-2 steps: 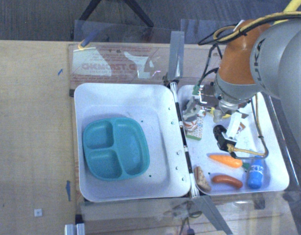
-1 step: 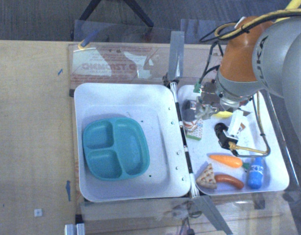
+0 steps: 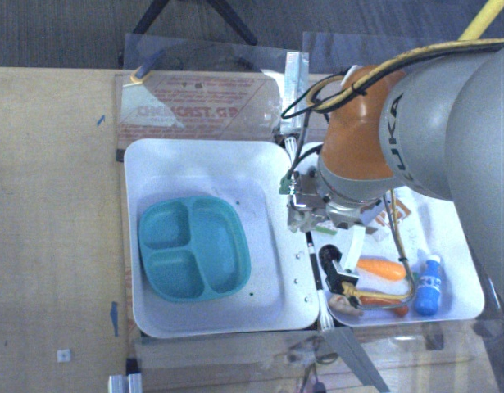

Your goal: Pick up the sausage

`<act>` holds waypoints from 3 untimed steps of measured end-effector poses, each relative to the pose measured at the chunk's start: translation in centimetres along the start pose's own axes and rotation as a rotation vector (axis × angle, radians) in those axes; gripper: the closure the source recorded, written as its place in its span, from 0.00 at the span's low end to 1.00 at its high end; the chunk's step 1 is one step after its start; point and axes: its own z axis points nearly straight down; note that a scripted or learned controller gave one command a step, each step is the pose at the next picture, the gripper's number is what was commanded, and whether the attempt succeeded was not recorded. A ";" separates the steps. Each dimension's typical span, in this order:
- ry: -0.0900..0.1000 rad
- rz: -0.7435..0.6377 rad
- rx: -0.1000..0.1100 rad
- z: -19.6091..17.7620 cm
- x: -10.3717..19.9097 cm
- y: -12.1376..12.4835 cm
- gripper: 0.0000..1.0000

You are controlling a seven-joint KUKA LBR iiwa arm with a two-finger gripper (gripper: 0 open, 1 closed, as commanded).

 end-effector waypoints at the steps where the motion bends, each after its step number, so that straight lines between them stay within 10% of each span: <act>1: 0.000 -0.539 -0.001 3.7 4.0 1.9 1.00; 2: -0.015 -0.665 -0.025 7.6 6.9 -0.4 1.00; 3: -0.030 -0.951 0.016 6.1 7.2 -0.8 1.00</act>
